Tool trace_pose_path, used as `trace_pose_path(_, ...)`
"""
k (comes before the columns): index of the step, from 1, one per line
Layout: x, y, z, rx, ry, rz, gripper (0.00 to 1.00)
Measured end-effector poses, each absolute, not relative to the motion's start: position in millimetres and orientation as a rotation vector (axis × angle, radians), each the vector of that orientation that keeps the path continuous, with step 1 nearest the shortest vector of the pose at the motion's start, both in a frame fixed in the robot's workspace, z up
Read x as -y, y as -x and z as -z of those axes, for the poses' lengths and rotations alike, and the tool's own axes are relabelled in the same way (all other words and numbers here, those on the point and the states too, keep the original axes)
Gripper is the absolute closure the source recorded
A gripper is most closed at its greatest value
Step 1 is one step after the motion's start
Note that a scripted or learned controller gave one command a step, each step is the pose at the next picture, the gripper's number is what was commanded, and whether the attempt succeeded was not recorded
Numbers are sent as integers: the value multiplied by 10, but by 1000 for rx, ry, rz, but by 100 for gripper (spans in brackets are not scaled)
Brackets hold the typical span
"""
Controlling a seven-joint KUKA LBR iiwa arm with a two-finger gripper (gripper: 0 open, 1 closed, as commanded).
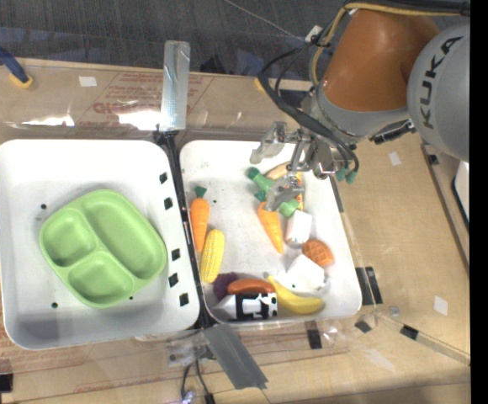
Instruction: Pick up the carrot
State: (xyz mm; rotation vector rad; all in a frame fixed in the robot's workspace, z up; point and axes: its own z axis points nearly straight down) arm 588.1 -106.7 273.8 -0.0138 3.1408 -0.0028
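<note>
Two carrots lie in the right bin point(227, 154). One carrot point(271, 227) is near the bin's middle, pointing toward the front, its green top toward the back. The other carrot point(198, 219) lies along the left wall, above a corn cob point(212, 255). My gripper point(289, 188) hangs over the back of the right bin, just behind the middle carrot's green end. A small green piece point(257, 175) sits beside it. No object shows between the gripper's tips.
The front of the right bin is crowded with a banana point(299, 301), a purple piece point(223, 286), a black-and-white carton point(257, 306), white pieces point(299, 225) and an orange-brown item point(318, 252). A green divided plate point(101, 247) lies in the left bin point(17, 167).
</note>
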Motion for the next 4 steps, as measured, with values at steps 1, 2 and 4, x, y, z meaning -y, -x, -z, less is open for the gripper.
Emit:
trace_pose_path(1,943,-5644,-926,-3149,93,3,0)
trace_pose_path(2,948,-5686,-1074,-3137,106,13,100)
trace_pose_path(4,837,-5045,-2248,-3137,-1,2,100)
